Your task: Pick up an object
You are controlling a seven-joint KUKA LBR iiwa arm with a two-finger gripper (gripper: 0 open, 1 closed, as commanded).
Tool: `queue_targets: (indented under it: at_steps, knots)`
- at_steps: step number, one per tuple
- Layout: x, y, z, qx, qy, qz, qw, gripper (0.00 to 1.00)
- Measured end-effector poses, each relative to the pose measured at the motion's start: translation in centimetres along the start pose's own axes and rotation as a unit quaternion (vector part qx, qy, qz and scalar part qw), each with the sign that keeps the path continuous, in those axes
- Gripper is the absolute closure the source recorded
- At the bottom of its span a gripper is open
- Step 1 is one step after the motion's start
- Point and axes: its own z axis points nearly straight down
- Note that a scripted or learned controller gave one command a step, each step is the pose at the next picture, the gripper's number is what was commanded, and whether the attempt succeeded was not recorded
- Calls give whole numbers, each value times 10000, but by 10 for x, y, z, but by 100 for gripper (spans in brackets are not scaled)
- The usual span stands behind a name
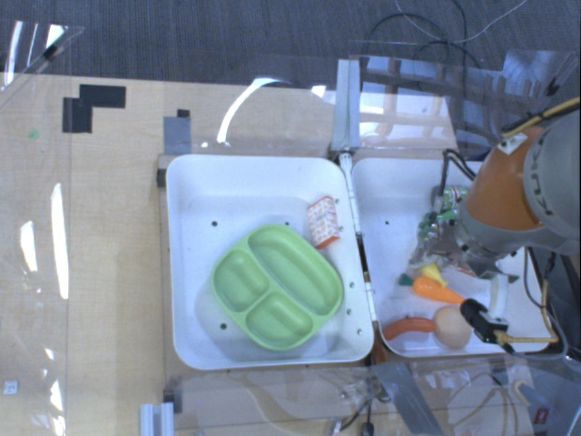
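- Carrot-shaped orange toy [438, 290] lies in the right bin [390, 198], just beside the gripper [436, 243] on its side toward the bin's near rim, tip pointing right.
- A small yellow piece [429, 272] touches the carrot on the gripper's side. It may be the carrot's top or a separate thing; the view is too coarse to say.
- The gripper hangs low over the bin floor. Whether it is spread or pressed together cannot be told from this slant.
- It looks like a light, stiff, smooth toy, likely to roll or skid if nudged. Taking it across the thick middle of the body, square to its length, seems safest.
- Further from the gripper, on the same near side, sit a beige egg [450, 327] and a red curved pepper [410, 325], close enough to get bumped.
- Well to the gripper's left, in the left bin [195, 207], are a green divided plate [277, 286] and a small snack packet [322, 222].
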Motion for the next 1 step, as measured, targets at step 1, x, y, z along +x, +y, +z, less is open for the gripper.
queue_targets:
  at_steps: [1]
  knots:
    - [63,51,-84,66,-14,90,9999,100]
